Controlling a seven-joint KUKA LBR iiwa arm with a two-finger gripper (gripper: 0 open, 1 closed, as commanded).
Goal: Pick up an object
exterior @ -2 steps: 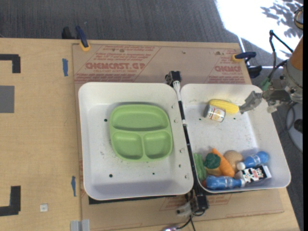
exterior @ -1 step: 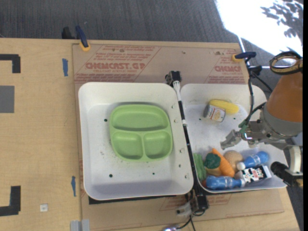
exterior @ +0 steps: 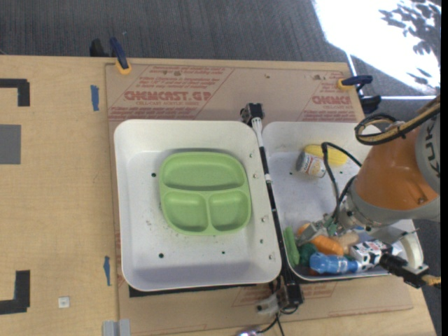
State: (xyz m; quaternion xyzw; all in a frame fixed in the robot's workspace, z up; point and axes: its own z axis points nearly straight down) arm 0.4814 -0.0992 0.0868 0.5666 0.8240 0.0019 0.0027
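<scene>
At the right bin's (exterior: 308, 187) near edge lie a blue bottle (exterior: 329, 263) and orange toy (exterior: 327, 244) beneath the gripper (exterior: 334, 224) (jaw state: cannot tell). Farther back, a yellow object (exterior: 334, 155); the left bin (exterior: 133, 187) holds a green divided plate (exterior: 204, 191).

dark carpet (exterior: 210, 12), sunlit patch (exterior: 392, 12), wooden bench (exterior: 49, 208)

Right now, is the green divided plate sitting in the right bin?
No, the green divided plate lies in the left bin; the right bin holds small items.
</scene>
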